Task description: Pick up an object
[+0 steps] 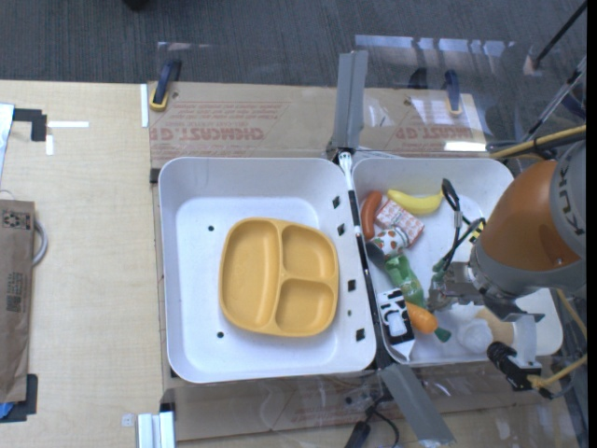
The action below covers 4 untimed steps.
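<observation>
Nearest my camera, at about five o'clock in the frame, sits the grey arm with its orange band [534, 222], reaching in from three o'clock over the right-hand shallow white bin [485, 170]. Its claw [454, 290] hangs low over that bin's middle, and from up here I cannot tell how far it is parted, nor whether anything is caught in it; the wrist body hides too much.

That right bin holds the clutter I am after. At its twelve o'clock lies a yellow plastic banana [416, 201]. Just at the banana's eight o'clock rests a small red-and-white packet [399, 221], with a red sausage-shaped toy [371, 212] at the packet's nine o'clock, against the bin's left wall. Below these sits a small white-and-red round item [390, 242], then a green plastic leafy piece [405, 275] running toward six o'clock. An orange carrot-shaped toy [421, 318] lies at the green piece's six o'clock, beside a black-and-white printed card [395, 315] on the bin's left edge. The claw is at three o'clock from the green piece, near it.

On my left, the other shallow white bin [187, 278] carries a yellow three-compartment plastic plate [278, 276], lying flat near its centre. Both bins rest on the pale wooden counter [79, 250].
</observation>
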### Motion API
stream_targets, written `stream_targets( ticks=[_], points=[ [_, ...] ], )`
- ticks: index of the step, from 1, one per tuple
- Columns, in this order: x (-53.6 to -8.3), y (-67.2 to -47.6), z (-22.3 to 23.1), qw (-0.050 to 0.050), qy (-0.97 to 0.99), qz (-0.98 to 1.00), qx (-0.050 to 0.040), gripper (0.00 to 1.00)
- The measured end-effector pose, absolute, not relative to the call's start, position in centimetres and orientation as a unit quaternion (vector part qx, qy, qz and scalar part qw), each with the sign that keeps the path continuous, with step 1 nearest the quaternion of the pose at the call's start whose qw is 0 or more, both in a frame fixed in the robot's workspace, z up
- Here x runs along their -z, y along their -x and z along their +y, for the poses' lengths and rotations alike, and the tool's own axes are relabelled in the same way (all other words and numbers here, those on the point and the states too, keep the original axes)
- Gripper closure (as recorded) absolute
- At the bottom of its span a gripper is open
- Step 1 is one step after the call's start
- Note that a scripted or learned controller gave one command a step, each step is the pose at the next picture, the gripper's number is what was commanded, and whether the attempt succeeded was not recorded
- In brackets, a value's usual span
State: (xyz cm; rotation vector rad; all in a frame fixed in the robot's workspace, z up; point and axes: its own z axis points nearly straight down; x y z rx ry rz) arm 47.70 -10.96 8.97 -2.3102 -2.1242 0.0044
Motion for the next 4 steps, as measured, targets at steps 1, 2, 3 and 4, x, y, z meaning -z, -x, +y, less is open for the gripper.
stream_targets(
  ticks=[1,2,3,4],
  points=[
    [-31.8,-48.0,-12.1,0.0,0.699,-0.715,-0.002,1.0],
    [-12.9,-50.0,-11.7,0.003,0.68,-0.734,-0.0019,1.0],
    [-9.1,-55.1,-10.0,-0.001,0.758,-0.653,-0.0013,1.0],
    [-19.0,-60.9,-5.7,0.0,0.377,-0.926,-0.0004,1.0]
  ],
)
